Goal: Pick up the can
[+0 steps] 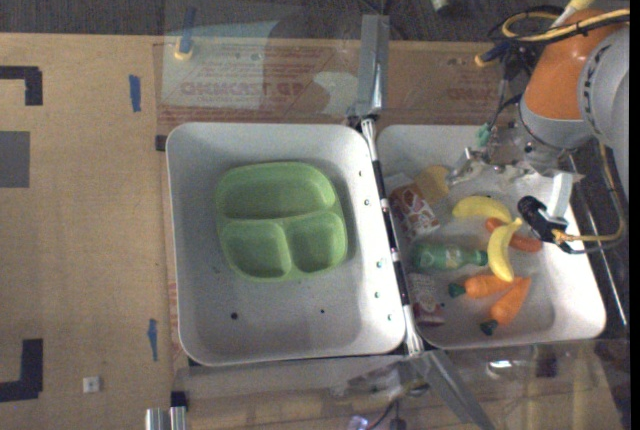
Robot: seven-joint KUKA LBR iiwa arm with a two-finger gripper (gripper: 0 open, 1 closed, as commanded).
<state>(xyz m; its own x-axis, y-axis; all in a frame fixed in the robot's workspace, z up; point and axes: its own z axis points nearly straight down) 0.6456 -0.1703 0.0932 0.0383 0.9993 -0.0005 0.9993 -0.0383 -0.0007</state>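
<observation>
Two white bins sit together; the can [413,209] leans on the right bin [575,303] wall, so the gripper [492,161] hovers nearby, grip unclear

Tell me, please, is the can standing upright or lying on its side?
On its side: the can lies lengthwise in the right bin, label showing.

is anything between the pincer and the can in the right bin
Nothing visible does. The pincer hangs over the right bin's back part, and the can lies just left of it against the divider wall, with bare bin floor between.
</observation>
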